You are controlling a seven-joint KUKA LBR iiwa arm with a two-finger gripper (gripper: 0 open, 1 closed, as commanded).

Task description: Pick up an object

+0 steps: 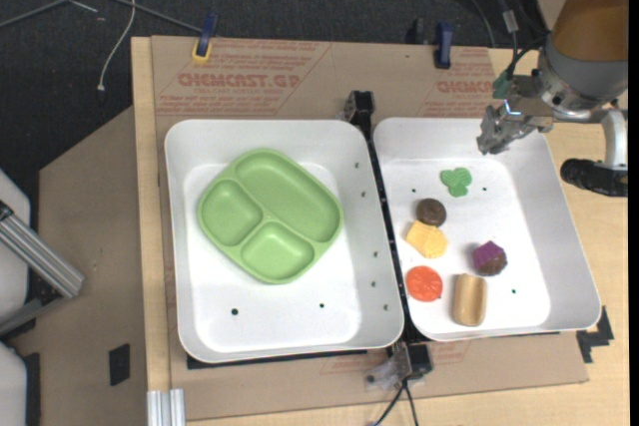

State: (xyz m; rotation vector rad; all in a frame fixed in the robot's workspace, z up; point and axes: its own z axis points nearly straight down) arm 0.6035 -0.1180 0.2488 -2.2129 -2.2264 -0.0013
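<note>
Risk first: a closing on nothing, judged likely if the gripper (496, 137) drops straight from where it hangs, above the far edge of the right bin (565, 244) and apart from every piece. Whether the claw is spread or clenched cannot be told from this slanted view; nothing seen in its grasp. Nearest candidate for the pick: the green broccoli-like toy (456, 181), lying on the bin floor a little nearer the camera and to the left of the gripper, small and lumpy, so probably apt to slip or roll out of a pinch that lands off-centre. Further hazard near the bin's middle: the brown round piece (430, 212) and the yellow block (427, 238) touching or nearly so, meaning a descent there could wedge between the two or nudge one aside without grasping either. Also a chance of striking the raised far rim, given how close the gripper hangs to it. Remaining contents of the right bin: a purple toy (488, 257) toward the right, an orange-red disc (424, 283) and a tan cylinder (468, 299) side by side near the front edge. Left bin (190, 294): one green divided plate (270, 214) with three compartments, lying flat and turned at an angle, nothing on it.
</note>
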